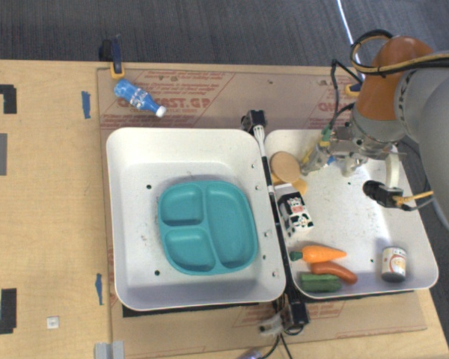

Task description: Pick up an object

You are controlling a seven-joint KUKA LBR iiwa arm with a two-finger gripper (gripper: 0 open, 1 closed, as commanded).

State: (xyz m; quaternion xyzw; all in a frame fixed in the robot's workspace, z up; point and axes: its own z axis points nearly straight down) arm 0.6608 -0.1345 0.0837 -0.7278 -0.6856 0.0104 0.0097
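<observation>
2 shallow white bins are seen side by side at the centre of the frame. The left bin [127, 200] holds a teal divided tray [207, 226] with 3 compartments, lying flat near its middle. The right bin [423, 268] is reached into by the grey arm [426, 103] from the upper right of the frame, its orange band [385, 81] showing above the wrist. The gripper [335, 154] is seen in the upper part of the right bin; whether it is wide, narrow or holding anything cannot be told.

A round tan object [286, 167] lies just left of the gripper, against the bin's left wall. Below it a small black-and-white carton [295, 212] is seen. Along the lower edge of the right bin a toy carrot [323, 254], a red item [338, 273] and a green vegetable [319, 282] are grouped close together. A small can [393, 263] stands in the lower right corner. A blue bottle [138, 98] lies on the cardboard at the upper left, outside the bins.
</observation>
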